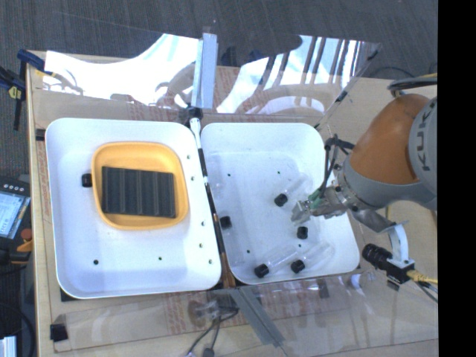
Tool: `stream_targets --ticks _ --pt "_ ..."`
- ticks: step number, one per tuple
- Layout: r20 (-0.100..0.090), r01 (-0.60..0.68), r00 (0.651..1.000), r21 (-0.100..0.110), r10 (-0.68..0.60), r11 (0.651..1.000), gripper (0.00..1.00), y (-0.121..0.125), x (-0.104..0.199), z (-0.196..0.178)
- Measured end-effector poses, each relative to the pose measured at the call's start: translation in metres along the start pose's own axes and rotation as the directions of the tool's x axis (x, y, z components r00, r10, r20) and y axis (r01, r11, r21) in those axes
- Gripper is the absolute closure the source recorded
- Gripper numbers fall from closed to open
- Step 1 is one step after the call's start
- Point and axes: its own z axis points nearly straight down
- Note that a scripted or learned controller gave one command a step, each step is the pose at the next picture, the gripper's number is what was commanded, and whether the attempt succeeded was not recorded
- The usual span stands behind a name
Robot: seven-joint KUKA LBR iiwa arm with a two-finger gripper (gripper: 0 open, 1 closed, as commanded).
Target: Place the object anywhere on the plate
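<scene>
1. Gripper (pixel 315 205) hangs low over the right bin (pixel 245 143), toward its right wall; from where I stand I cannot tell whether it is spread or closed, and I see nothing clearly held in it.
2. Just beside it on the left lies a black-capped tube (pixel 280 198), its clear body running toward the gripper. I take this for the object, though I cannot tell if the two touch.
3. More capped tubes (pixel 297 265) lie scattered nearer the front of that bin, well apart from each other.
4. These look light, stiff and slick, so one is likely to roll or squirt out under a pinch. The safest hold seems to be across the middle of the body, square to its length, not on the cap.
5. The arm (pixel 387 155) reaches in behind the gripper.
6. The yellow plate (pixel 137 152) sits in the left bin (pixel 67 251), with a dark ribbed slab (pixel 141 192) covering most of it, so only its rim is bare for landing.
7. Both bins rest on the tabletop (pixel 111 322).
</scene>
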Motion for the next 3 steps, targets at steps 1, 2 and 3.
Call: stream_targets --ticks 1,2,3 --pt "-0.003 0.232 0.973 0.0 -0.232 0.973 1.0 0.006 0.049 0.013" --pt "-0.002 0.232 0.973 0.0 -0.232 0.973 0.0 0.006 0.049 0.013" --pt "-0.003 -0.044 0.999 0.003 0.044 0.999 0.0 0.011 0.083 0.067"
